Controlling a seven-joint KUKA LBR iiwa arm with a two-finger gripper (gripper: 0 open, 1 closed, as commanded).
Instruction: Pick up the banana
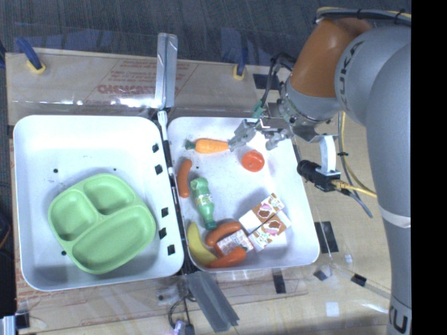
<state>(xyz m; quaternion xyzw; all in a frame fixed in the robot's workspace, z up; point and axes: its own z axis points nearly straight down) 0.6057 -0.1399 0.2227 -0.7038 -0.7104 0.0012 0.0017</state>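
The yellow banana (196,243) lies at the near left corner of the right bin (293,180), partly tucked under a hot dog (225,232). My gripper (257,134) hangs over the far part of that bin, well away from the banana. Its two fingers (242,132) are spread open with nothing between them. A small orange-red fruit (253,160) sits just below the fingers, and a carrot (210,146) lies to their left.
The right bin also holds a sausage (184,176), a green bottle (203,202) and small cartons (265,222). A green divided plate (102,222) rests in the left bin (42,145). A metal divider (166,68) stands between the bins at the back.
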